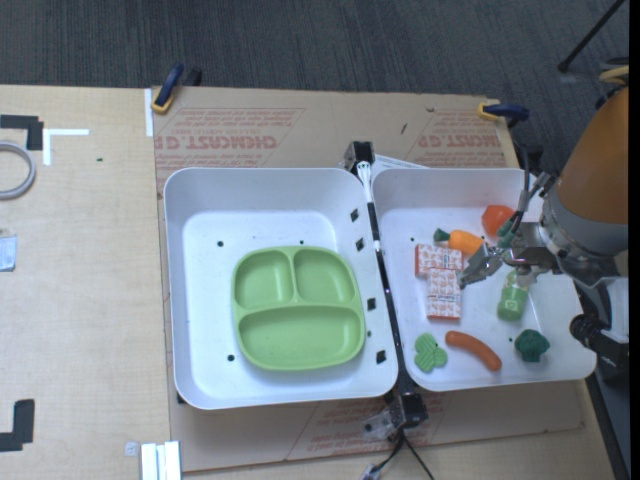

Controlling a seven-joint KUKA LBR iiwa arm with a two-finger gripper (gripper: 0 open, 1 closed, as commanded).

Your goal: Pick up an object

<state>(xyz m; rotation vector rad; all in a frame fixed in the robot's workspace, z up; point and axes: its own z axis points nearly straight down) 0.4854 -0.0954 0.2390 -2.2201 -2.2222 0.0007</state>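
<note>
In the right-hand white bin [400,193] lies a scatter of toy food: a carrot [458,239] near the far middle, an orange piece [497,218] toward the far right corner, two red-and-white patterned packets [440,280] lying end to end in the middle, a sausage [472,349] and a leafy green piece [430,354] along the near edge, a dark green broccoli [531,345] in the near right corner, and a pale green bottle [512,298] toward the right side. The claw [487,265] hangs over the middle of this bin, just right of the packets and near the bottle, reaching in from the grey arm [600,193] with its orange band at the right edge of the counter [80,298]. Whether the claw is wide or narrow cannot be told, and nothing is visibly held. The left-hand bin [190,268], touching the other along a shared edge, holds a green divided plate [297,308] in its middle.
</note>
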